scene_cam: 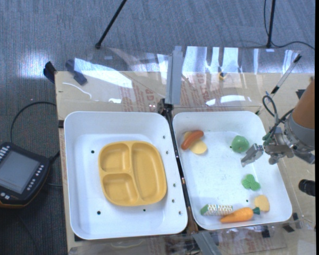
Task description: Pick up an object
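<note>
Two white bins sit side by side, and my gripper hangs over the right bin, near its right wall. I reach in from the right. My jaws look spread apart, w/ one finger pointing left toward the bin middle, and nothing is between them, so I hold no object now.

Possible targets are all in the right bin. Green round toy is just beside my left finger, a bit up-left. Green leafy toy lies below me, near. Further down by the front wall are the toy carrot, the toy corn and a small yellow piece. Toy sausage and a pale yellow slice touch each other in the upper-left corner, well apart from me. Left bin has the yellow divided plate, not my concern.

What can go wrong, I think: the green round toy is smooth and may roll away if one finger touches it first. Also I am close to the right wall, so a descent here can hit the rim. The leafy toy is flat, jaws may close over it and catch nothing.
</note>
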`<control>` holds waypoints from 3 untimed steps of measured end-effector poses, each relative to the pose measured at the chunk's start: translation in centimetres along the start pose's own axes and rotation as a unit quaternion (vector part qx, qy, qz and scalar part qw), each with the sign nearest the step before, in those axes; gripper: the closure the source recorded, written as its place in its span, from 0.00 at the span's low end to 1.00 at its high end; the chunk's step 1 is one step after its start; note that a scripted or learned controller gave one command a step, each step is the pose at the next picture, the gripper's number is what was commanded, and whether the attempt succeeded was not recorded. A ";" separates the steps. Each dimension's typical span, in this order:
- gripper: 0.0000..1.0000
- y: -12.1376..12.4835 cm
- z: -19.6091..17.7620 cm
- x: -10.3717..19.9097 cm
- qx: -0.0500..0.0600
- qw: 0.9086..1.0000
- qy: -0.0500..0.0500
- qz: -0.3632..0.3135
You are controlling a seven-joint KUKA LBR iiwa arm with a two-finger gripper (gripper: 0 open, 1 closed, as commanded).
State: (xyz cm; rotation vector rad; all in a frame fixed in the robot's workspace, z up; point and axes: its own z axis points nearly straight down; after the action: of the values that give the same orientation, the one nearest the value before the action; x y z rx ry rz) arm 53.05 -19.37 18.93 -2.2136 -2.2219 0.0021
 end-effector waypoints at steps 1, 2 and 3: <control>0.00 0.4 10.3 -1.4 0.000 1.000 0.002 0.023; 0.00 0.0 8.8 0.5 -0.001 0.990 0.000 -0.143; 0.00 -2.6 10.3 -1.8 0.000 0.994 0.000 -0.114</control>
State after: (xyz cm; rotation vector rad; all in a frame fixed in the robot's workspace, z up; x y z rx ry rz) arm 50.38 -21.11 8.66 -1.9476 -2.4600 0.0011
